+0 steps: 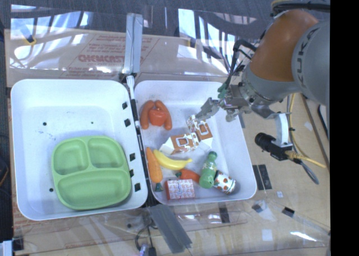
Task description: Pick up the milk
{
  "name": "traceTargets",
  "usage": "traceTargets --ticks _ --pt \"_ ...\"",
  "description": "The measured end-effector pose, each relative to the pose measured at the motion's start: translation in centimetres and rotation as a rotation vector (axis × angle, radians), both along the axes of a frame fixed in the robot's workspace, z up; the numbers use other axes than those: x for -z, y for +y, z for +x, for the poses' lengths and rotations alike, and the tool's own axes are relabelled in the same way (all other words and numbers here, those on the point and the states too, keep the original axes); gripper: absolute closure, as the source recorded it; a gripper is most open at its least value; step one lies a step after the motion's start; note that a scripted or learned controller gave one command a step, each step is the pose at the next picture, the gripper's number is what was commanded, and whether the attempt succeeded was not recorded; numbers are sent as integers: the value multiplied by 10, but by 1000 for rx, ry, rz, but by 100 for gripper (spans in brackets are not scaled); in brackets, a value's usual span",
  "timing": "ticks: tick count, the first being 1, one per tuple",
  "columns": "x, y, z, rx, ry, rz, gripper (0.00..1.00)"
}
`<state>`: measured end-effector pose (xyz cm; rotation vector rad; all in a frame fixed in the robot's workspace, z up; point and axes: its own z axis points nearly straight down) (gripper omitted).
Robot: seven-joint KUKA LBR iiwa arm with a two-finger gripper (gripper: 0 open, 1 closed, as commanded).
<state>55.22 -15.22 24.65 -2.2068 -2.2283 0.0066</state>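
Note:
The milk (189, 138) is a white carton with orange-brown panels. It lies tilted in the middle of the right bin (238, 142), just above a banana. My gripper (217, 111) hangs over the bin's upper right part, above and to the right of the carton. It is open, with one grey finger (206, 108) reaching down-left close to the carton's upper end and the other finger (231, 116) near the bin's right wall. Nothing is between the fingers.
Around the carton in the right bin lie an orange-red pepper (155, 114), a banana (171, 161), a carrot (154, 166), a green bottle (208, 169), a red box (180, 189) and a small patterned can (225, 183). The left bin (33, 103) holds a green divided plate (90, 172).

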Motion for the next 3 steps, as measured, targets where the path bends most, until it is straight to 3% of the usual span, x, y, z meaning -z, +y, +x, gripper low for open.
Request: traceTargets --ticks 1,2,3 --pt "131 -5 38 246 -14 -4 0" --pt "120 -7 41 242 -18 -8 100" --pt "30 26 89 -120 -5 -1 100"
